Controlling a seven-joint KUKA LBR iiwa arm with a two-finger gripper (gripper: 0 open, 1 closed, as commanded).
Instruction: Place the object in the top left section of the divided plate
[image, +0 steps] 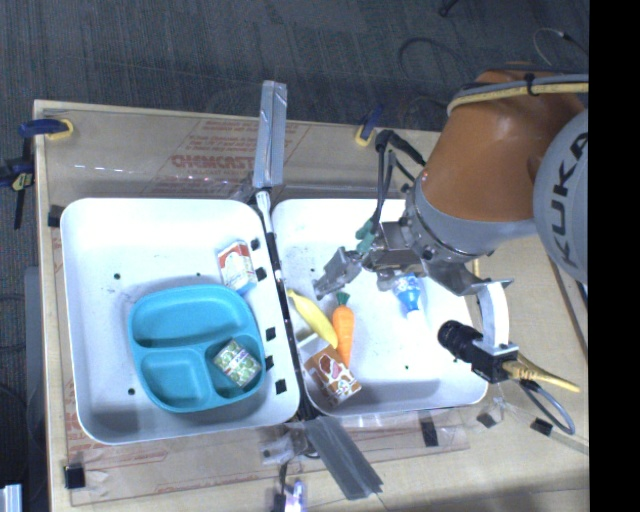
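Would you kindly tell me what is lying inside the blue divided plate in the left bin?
The blue divided plastic plate holds one thing, a small green-and-white patterned packet, in its lower right section. The other two sections show bare blue. What lies under the packet is covered.

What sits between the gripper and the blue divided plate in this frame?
In the camera view, between the gripper and the divided plate lie the banana and the bins' shared divider wall.

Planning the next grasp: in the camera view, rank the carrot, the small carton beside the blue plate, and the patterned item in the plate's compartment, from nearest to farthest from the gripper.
1. carrot, right bin, just below the gripper.
2. small carton, left bin, above the blue plate.
3. patterned item, in the plate's lower right compartment, farthest.
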